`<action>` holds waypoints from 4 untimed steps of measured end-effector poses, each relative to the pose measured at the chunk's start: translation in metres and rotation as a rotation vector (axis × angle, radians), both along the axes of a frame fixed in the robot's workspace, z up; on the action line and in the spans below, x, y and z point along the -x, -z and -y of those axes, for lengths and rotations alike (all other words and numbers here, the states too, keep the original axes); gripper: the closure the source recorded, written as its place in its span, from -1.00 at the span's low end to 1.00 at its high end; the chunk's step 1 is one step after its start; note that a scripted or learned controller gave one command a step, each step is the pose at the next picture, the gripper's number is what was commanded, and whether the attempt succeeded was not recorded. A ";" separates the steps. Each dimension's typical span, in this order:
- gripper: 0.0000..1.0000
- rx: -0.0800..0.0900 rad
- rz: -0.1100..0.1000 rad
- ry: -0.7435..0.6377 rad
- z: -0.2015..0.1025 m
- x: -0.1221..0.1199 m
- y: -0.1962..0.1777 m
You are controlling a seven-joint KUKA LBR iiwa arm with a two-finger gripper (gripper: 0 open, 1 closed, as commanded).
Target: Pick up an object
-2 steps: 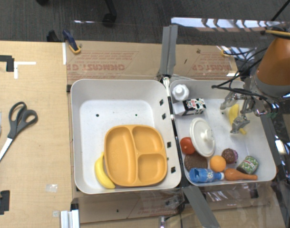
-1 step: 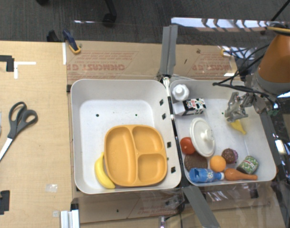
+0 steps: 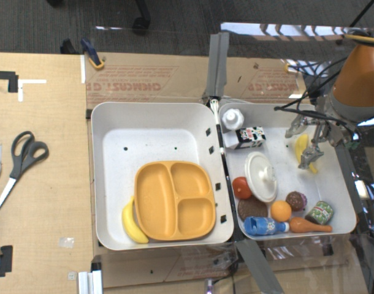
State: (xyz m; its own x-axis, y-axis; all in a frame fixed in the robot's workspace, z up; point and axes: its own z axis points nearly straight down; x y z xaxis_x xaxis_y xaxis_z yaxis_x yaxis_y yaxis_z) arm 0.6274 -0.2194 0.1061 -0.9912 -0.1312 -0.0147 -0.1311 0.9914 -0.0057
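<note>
My gripper (image 3: pixel 306 144) hangs over the far right part of the right bin (image 3: pixel 343 164). A small yellow object (image 3: pixel 302 146) shows right at the gripper, partly hidden by its metal parts. Whether it is gripped or lies on the bin floor beneath, I cannot tell. Near it in the same bin are a white bottle (image 3: pixel 232 119), a black-and-white carton (image 3: pixel 251 136) and a white lid (image 3: pixel 261 176).
Along the right bin's front lie a red tomato (image 3: pixel 241 187), an orange (image 3: pixel 281 211), a dark ball (image 3: pixel 296 199), a green can (image 3: pixel 319 212), a blue bottle (image 3: pixel 263 226) and a carrot (image 3: pixel 309 226). The left bin (image 3: pixel 113 139) holds a yellow divided plate (image 3: pixel 175 199) and a banana (image 3: pixel 132 222). Scissors (image 3: pixel 21 158) lie on the bench.
</note>
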 end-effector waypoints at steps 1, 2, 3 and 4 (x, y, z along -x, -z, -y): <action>1.00 0.002 0.007 -0.002 -0.001 -0.002 -0.011; 1.00 -0.007 -0.008 0.413 -0.062 -0.022 0.013; 1.00 -0.003 -0.007 0.137 -0.012 -0.006 -0.102; 1.00 0.005 -0.010 -1.014 0.001 -0.003 -0.057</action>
State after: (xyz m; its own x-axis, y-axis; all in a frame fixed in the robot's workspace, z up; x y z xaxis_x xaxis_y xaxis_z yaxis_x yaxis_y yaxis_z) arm 0.6301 -0.2204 0.1635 -0.4122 -0.9111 -0.0044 -0.9111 0.4122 -0.0035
